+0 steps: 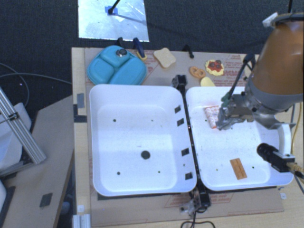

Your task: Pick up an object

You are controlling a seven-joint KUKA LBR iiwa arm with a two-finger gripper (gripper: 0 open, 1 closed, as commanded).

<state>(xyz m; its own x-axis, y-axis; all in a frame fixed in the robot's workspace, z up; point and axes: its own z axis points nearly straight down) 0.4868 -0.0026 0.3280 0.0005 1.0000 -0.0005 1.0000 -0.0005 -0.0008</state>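
In the right bin (266,141) a pink and white packet (211,115) lies near the far left part, and an orange-brown block (238,168) lies toward the front. My gripper (222,122) hangs low over the right bin, right beside the packet's near right edge; I cannot tell whether it touches it. The left bin (109,127) holds one small dark round disc (145,154) near its middle front.
Behind the bins on the bench lie a blue lidded tray (116,66), a toast-like piece (165,57), a pretzel shape (196,71), a small round pizza toy (214,67) and a yellow piece (207,82). A black divider (188,137) runs between the bins.
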